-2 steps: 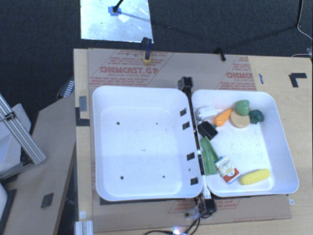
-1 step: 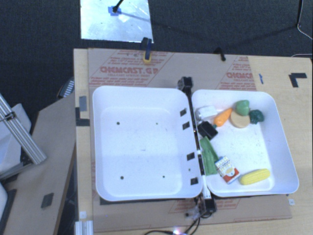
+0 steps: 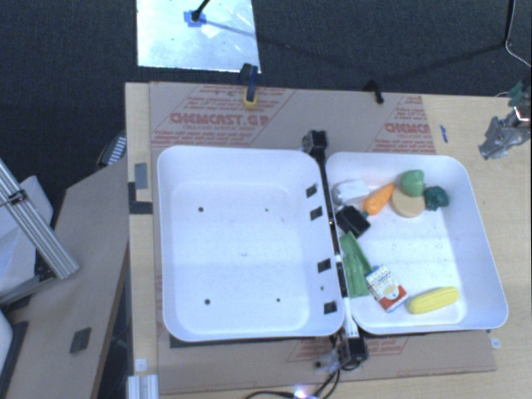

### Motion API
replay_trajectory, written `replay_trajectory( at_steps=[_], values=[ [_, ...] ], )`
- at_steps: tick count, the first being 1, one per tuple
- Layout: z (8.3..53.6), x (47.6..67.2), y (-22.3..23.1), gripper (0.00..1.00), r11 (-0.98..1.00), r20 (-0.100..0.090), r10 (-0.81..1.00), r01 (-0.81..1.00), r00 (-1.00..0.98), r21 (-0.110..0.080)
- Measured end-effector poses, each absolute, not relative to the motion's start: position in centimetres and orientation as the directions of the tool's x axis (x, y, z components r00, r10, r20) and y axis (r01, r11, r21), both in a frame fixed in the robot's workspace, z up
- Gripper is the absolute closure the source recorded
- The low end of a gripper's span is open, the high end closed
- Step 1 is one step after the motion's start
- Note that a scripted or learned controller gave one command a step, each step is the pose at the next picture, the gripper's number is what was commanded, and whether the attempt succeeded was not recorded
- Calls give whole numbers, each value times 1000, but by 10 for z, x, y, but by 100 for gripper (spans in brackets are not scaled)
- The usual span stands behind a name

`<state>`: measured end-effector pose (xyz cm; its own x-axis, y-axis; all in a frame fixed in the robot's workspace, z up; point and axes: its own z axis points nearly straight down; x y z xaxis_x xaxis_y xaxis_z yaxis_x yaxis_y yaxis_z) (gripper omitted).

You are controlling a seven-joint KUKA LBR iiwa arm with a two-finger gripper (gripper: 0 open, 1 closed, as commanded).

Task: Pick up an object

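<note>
Gripper hangs beyond the right bin's far corner, seemingly empty; finger spread is too small to tell. Broccoli lies nearest it, corn farthest.

From my station I look down on a pale wooden bench that fills most of the frame, with a brown cardboard sheet printed in red letters spread across it. Behind it, along the top of the frame, lies dark blue-black carpet. A shiny metal plate rests on that carpet at upper left, catching bright glare. At the left edge a lower wooden surface juts out, and a silver aluminium rail slants across it. A thin dark cable loops through the upper right corner.
</note>
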<state>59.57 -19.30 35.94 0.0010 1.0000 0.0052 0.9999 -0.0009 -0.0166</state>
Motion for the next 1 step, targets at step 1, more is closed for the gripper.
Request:
replay_trajectory(
  at_steps=[1],
  values=[
    [547,551,-193,100,3,-8,1000,1000,-3,22]
  ],
)
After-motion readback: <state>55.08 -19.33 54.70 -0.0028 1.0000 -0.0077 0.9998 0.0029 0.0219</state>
